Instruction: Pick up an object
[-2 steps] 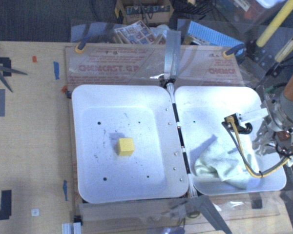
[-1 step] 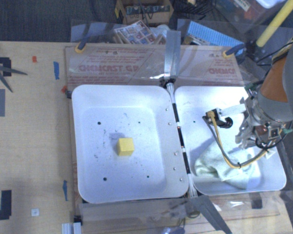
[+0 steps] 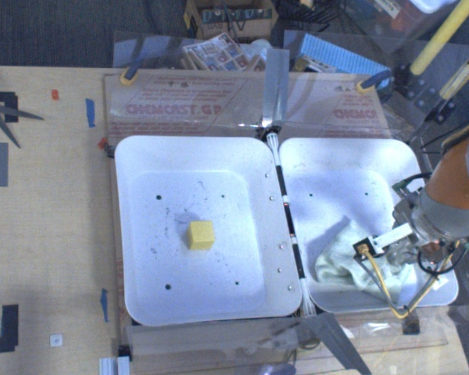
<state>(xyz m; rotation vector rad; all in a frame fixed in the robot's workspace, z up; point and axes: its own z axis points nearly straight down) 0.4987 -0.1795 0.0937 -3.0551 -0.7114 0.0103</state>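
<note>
A small yellow block (image 3: 201, 235) lies near the middle of the left bin (image 3: 141, 170). A crumpled pale green-white cloth (image 3: 338, 261) rests in the front part of the right bin (image 3: 336, 162). My gripper (image 3: 396, 262) hangs low over the front right corner of the right bin, at the cloth's right edge. The wrist and yellow cabling hide its tip, so whether it touches the cloth is unclear. The arm's orange band (image 3: 452, 180) sits above it at the right.
A ridge (image 3: 285, 209) divides the two bins. Clear plastic sheets (image 3: 219, 104) stand behind them. The wooden bench top (image 3: 39, 209) stretches to the left, with black tools at its edge.
</note>
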